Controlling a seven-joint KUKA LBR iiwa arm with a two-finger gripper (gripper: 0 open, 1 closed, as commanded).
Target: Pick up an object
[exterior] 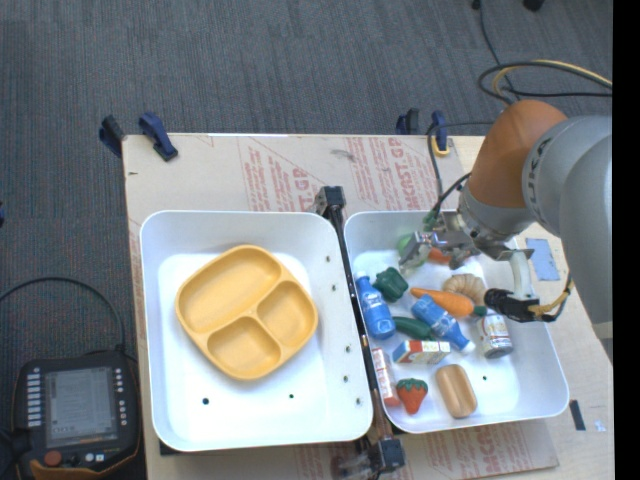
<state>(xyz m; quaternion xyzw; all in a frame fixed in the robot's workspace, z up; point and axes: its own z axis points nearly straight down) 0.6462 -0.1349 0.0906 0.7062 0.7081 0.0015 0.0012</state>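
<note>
Nearest the camera, at the right bin's near edge, lie a toy strawberry and a tan bread-like piece. These look like light, hard plastic play food, smooth and likely slippery; the strawberry seems best pinched across its middle. Just beyond sit a small carton, a blue bottle, a carrot, a green piece and a small can, crowded together. The gripper hovers over the bin's far side, apart from them; how it is set I cannot tell. Left, the other bin holds a yellow divided plate.
</note>
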